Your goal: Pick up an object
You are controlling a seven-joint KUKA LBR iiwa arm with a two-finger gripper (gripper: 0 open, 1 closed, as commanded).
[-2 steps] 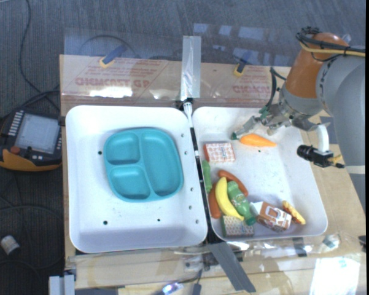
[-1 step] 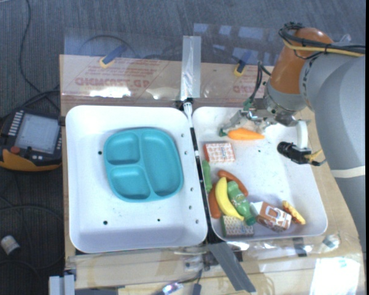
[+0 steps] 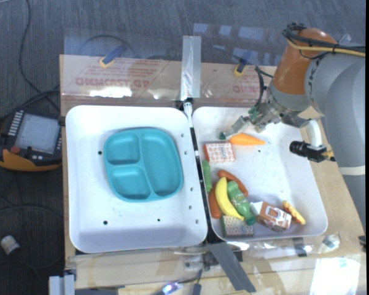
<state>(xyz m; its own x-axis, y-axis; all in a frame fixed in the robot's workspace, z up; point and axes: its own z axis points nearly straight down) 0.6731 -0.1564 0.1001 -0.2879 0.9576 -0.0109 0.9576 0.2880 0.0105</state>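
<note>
Here the gripper [image 3: 244,125] hovers low just beside the carrot [image 3: 247,140] at the right bin's [image 3: 307,192] far end; whether it is wide or narrow I cannot tell; closing off-centre could nudge the carrot away — an empty grasp.

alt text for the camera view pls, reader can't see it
A grey robot arm with an orange band reaches in from the right, its gripper low over the right bin near a toy carrot. That bin also has a banana and other toy food piled at its front. The left bin holds a teal divided plate.
</note>
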